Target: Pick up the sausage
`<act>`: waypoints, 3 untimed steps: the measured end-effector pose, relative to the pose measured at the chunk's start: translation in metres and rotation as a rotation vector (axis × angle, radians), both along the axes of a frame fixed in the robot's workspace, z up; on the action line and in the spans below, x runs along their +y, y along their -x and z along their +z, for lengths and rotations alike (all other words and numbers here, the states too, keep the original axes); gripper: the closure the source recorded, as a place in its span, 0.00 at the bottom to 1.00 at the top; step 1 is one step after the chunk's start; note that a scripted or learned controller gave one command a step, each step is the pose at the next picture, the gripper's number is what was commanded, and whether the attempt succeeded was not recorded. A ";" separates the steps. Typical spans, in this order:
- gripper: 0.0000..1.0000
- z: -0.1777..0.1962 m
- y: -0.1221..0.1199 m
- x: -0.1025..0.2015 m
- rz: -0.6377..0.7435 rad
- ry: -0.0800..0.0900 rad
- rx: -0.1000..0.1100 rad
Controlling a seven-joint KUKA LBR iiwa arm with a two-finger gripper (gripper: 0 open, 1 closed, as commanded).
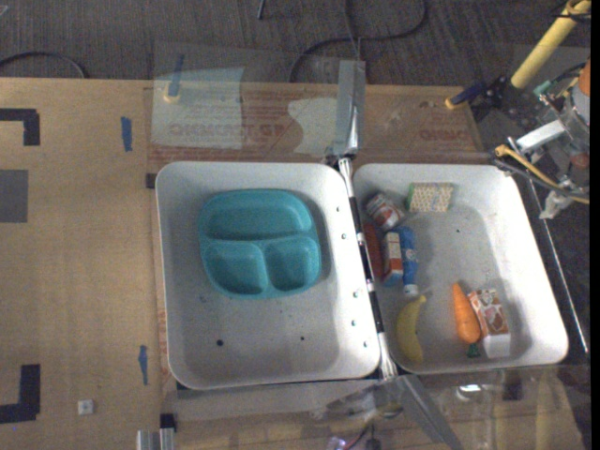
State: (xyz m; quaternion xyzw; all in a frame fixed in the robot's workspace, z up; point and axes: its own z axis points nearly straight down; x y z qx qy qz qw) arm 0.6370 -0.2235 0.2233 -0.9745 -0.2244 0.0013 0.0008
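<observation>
Nothing is done yet: the sausage [373, 251], dark red, lies along the right bin's [534, 251] left wall, mid-frame. A blue bottle [403, 256] touches it; a can [383, 210] crowds its upper end. The gripper [562, 148] sits at upper right, outside the bin; whether the jaws are parted, I cannot tell.

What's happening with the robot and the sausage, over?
Gripper off the bins, far right. Sausage lies by right bin's left wall. Blue-and-white carton crowds it, can near its top end.
</observation>
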 end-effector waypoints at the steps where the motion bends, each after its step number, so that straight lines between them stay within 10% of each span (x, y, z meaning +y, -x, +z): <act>1: 0.00 -0.097 -0.021 0.004 -0.221 -0.001 0.004; 3: 0.00 -0.136 0.022 0.008 -0.236 -0.011 -0.009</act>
